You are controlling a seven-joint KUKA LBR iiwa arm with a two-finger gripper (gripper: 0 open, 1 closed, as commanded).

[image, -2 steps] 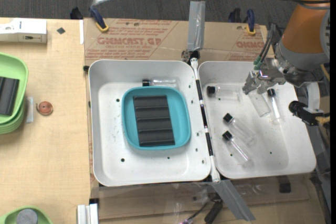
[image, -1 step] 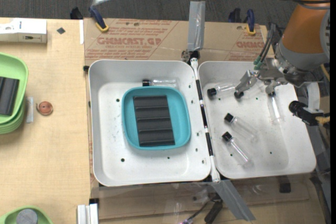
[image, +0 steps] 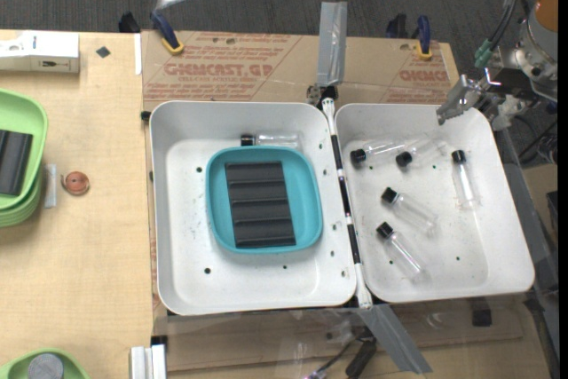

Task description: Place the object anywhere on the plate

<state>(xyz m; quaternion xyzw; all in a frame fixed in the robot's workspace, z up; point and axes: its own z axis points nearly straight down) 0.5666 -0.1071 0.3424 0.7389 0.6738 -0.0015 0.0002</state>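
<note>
Camera view looks down on two white bins sitting side by side, and the stuff to be moved is a bunch of small clear vials with black caps scattered over the floor of the right bin (image: pixel 497 271). One vial (image: pixel 398 247) lies near the bottom middle, another vial (image: pixel 407 206) sits just above it, a third vial (image: pixel 462 176) lies nearly upright in the frame over by the right wall, and two more (image: pixel 373 152) (image: pixel 417 156) are up near the top left corner of that bin, close to each other. None of them is touching the plate. The teal plate (image: pixel 309 191) sits in the middle of the left bin (image: pixel 177 217), square-ish with rounded corners, and it has a black ribbed insert (image: pixel 258 202) lying on it. One more vial (image: pixel 266 139) rests on the left bin's floor just above the plate's top edge. The claw (image: pixel 461 99) hangs over the top right corner of the right bin, above the rim, well apart from the vials, and honestly can't tell how its fingers stand since it's small and cluttered there. Off to the left on the wooden table (image: pixel 89 280) there's a green tray (image: pixel 27 129) at the edge.
</note>
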